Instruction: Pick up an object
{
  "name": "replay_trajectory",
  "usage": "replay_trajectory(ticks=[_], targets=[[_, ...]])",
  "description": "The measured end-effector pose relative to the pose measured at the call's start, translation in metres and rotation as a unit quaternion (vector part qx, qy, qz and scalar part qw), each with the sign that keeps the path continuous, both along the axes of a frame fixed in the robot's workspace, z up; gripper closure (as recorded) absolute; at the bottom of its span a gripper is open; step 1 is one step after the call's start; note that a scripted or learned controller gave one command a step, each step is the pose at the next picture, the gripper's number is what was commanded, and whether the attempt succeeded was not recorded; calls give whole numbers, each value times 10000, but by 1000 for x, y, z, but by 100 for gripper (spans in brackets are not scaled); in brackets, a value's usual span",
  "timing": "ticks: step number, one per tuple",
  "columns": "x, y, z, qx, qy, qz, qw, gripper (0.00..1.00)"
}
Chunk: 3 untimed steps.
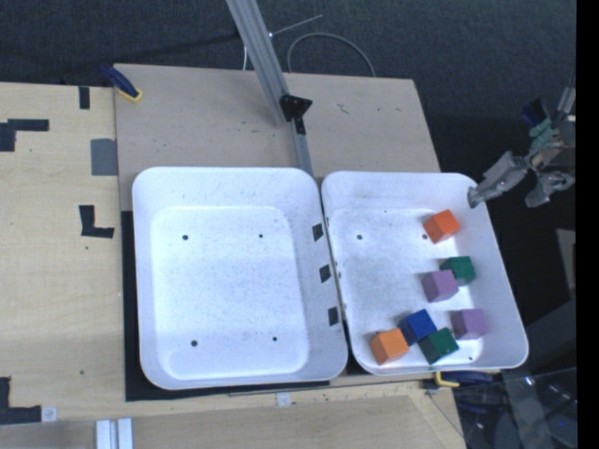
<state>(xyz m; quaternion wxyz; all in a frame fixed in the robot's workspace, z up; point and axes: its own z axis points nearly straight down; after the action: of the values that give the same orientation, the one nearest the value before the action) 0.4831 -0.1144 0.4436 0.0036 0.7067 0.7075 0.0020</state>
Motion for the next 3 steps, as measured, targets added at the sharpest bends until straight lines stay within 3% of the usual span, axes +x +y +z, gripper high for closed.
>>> replay_trajectory(ticks=[1, 2, 3], targets=[[0, 1, -4, 6, 38, -2, 10000, 0], [38, 39, -198, 16, 88, 7, 10000, 0], [-1, -13, -97, -6, 2, -21, 10000, 0]])
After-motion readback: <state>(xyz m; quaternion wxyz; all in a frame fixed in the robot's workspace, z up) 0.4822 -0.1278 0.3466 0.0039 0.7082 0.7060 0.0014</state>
